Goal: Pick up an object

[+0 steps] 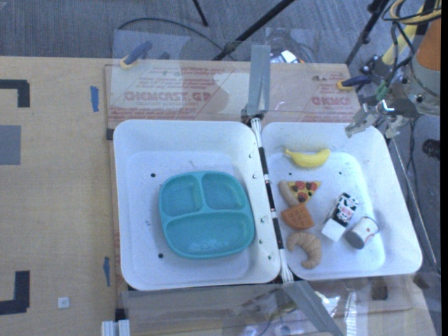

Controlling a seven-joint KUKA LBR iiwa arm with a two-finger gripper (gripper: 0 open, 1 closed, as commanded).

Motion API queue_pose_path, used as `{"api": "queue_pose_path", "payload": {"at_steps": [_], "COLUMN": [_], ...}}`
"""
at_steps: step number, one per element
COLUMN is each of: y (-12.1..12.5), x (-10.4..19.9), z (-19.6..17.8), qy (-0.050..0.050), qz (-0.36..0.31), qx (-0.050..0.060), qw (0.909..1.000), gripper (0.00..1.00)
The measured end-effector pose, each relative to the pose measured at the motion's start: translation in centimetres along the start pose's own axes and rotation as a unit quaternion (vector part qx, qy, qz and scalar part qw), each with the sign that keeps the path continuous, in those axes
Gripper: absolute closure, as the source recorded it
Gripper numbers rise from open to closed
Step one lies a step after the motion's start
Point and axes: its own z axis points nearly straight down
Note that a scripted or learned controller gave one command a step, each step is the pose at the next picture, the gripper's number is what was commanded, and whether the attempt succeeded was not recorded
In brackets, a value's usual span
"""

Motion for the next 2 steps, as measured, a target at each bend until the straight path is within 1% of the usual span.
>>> {"api": "queue_pose_path", "payload": {"at_steps": [1,2], "y": [1.2,1.2], "x": [7.9,8.5], "z": [9.2,15.6], "qy": [0.0,0.0], "qz": [0.01,-0.024], "qx": [0.0,-0.001], "qw": [0.9999,0.9997], "gripper": [0.0,0.0]}}
